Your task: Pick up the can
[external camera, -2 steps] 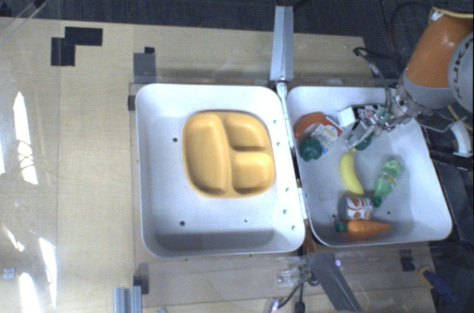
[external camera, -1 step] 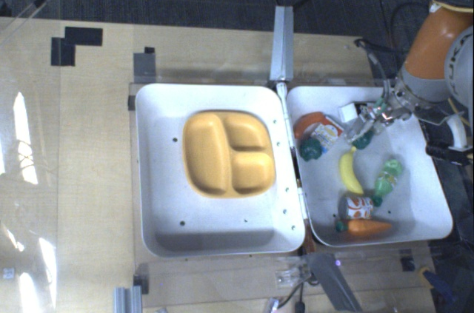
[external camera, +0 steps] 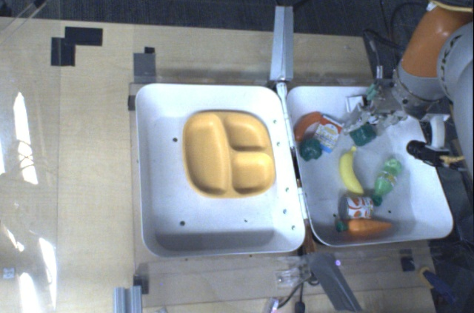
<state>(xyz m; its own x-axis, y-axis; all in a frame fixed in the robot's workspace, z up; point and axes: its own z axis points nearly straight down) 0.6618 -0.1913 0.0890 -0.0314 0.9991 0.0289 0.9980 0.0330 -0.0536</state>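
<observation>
Grey arm [external camera: 453,64] with an orange band, dark cabling, and a metallic silvery hand [external camera: 372,114].

Arm bent low; hand [external camera: 368,119] seemingly angled left.

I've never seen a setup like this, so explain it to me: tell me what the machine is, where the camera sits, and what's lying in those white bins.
One camera looks down at a slant on a bench. The grey arm with an orange band reaches in from the right; its gripper hangs over the right bin. That bin holds a banana, a carrot, a small can, a green bottle and some packets. The left bin holds a yellow divided tray. Whether anything is gripped is unclear.
</observation>
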